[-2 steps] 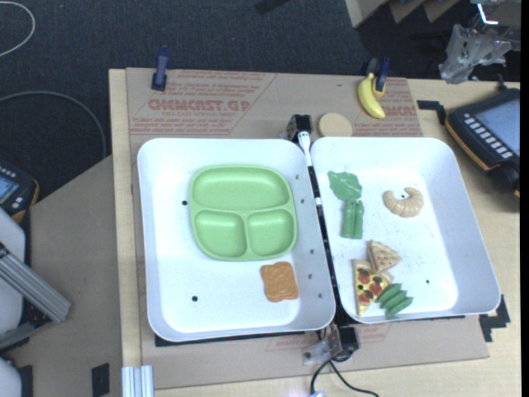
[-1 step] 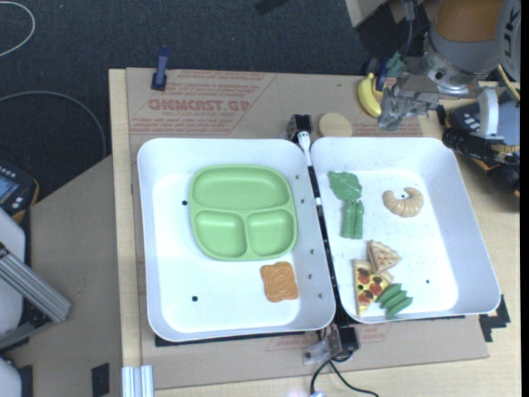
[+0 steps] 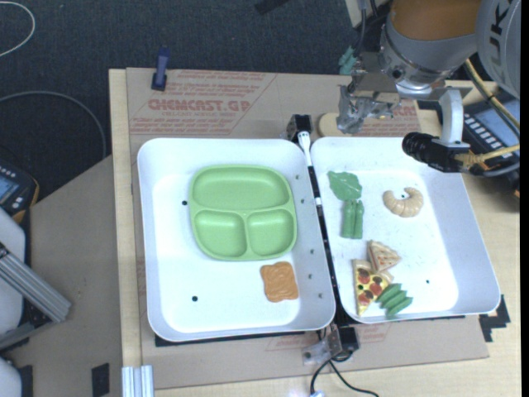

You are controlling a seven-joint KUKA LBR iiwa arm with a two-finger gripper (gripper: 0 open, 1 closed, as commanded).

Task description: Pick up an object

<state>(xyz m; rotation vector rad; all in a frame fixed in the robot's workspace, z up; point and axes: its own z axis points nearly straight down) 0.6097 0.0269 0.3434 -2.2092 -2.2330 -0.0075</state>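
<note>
End effector (image 3: 357, 112) above right bin's (image 3: 463, 222) far rim, fingertips indistinct.

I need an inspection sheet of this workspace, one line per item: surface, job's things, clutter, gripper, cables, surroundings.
Surface: two white bins, left bin and right bin, side by side on a cardboard sheet.
Job's things: right bin holds a croissant, green vegetable, sandwich wedge, pizza slice, green pod; left bin holds a green divided plate and a toast piece.
Clutter: blue clip on the cardboard.
Gripper: gripper above the right bin's far edge; nothing between its fingers.
Cables: cable at the near edge.
Surroundings: dark carpet.
</note>
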